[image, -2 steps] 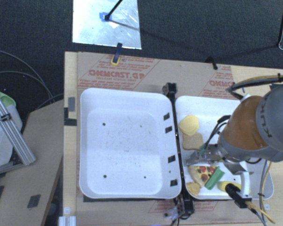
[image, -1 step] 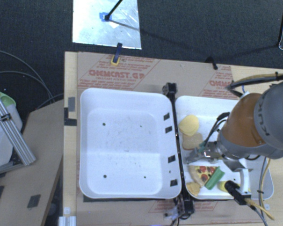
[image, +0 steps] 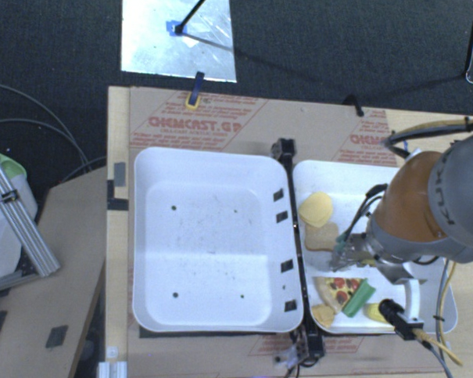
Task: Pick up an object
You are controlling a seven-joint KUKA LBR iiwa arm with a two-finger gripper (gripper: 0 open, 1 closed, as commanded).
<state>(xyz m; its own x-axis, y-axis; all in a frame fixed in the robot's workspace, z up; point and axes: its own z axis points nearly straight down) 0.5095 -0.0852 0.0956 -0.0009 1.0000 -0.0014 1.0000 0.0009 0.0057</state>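
My gripper hangs low over the middle of the right bin, under the orange wrist band. Its fingertips stand just right of a tan bread-like piece. A pale yellow round object lies beyond that, near the bin's left wall. Toward the front sits a pizza slice with a green piece beside it and a small yellow piece in the front corner. Nothing shows between the fingers, and their spread is hidden by the wrist.
The left bin lies beside the right one, parted by a black divider with clips. The bulk of the arm covers the right bin's right half. A cardboard sheet lies under both bins.
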